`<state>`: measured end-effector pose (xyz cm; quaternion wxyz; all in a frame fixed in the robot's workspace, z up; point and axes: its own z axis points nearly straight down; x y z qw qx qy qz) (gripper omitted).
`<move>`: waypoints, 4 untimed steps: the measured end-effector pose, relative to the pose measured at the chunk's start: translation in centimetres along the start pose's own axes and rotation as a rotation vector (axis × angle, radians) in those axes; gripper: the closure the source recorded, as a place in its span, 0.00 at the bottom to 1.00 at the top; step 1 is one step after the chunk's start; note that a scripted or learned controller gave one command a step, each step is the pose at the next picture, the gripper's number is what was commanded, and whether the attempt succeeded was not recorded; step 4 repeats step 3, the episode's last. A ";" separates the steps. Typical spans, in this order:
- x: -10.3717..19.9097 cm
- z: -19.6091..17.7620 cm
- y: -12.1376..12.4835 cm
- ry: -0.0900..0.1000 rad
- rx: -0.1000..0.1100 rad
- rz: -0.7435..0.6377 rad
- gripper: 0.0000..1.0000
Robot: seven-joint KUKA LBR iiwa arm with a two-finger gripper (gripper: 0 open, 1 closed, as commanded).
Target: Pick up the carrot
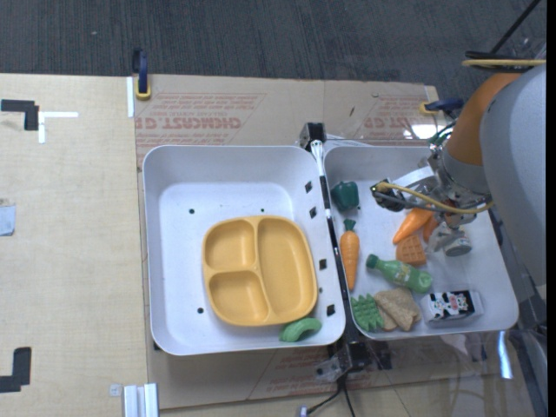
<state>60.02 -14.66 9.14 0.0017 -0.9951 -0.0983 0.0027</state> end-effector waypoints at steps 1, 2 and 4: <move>0.0 -0.9 0.0 -0.003 0.006 0.003 1.00; 0.0 -0.9 0.0 -0.003 0.006 0.004 0.00; -3.9 0.0 1.4 0.001 0.000 -0.001 0.00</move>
